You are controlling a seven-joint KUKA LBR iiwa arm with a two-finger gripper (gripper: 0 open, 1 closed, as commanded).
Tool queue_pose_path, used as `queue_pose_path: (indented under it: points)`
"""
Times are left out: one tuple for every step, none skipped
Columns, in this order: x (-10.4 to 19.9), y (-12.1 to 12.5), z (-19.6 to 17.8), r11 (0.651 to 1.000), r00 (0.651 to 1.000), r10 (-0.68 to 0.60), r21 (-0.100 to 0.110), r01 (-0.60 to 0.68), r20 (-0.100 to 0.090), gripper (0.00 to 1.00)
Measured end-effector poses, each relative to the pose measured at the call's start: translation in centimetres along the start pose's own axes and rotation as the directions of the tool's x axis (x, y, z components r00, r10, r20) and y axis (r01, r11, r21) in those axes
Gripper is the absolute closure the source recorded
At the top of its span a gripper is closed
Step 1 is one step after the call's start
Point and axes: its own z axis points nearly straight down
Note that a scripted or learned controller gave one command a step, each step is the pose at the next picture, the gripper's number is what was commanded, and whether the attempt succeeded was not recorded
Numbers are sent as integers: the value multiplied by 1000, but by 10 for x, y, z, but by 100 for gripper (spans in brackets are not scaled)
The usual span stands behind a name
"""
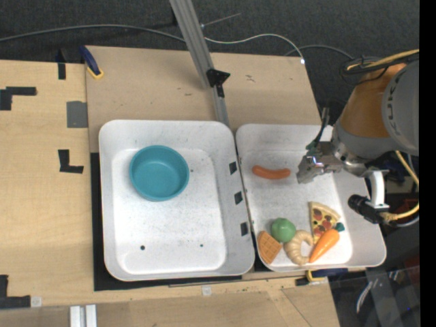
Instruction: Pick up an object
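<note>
Gripper (312, 167) right of sausage (271, 173), mid-bin (272, 136)

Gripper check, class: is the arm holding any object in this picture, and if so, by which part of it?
Nothing is held. The gripper hangs over the right bin, just right of the sausage, with no object between its jaws.

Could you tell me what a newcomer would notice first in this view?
Probably the round teal plastic bowl, alone in the left white bin. Next, the bright toy food in the right white bin: an orange sausage beside the gripper, and a cluster including an orange carrot.
</note>
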Motion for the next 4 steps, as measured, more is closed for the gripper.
queue_pose_path:
  points:
    - [-2, 0, -42, 1000, 1000, 1, 1, -1, 0, 100]
    - [9, 1, -93, 1000, 1000, 0, -2, 0, 0, 100]
    - [10, 2, -127, 1000, 1000, 1, 0, -1, 1, 100]
    - [56, -14, -126, 1000, 1000, -2, 4, 2, -1, 100]
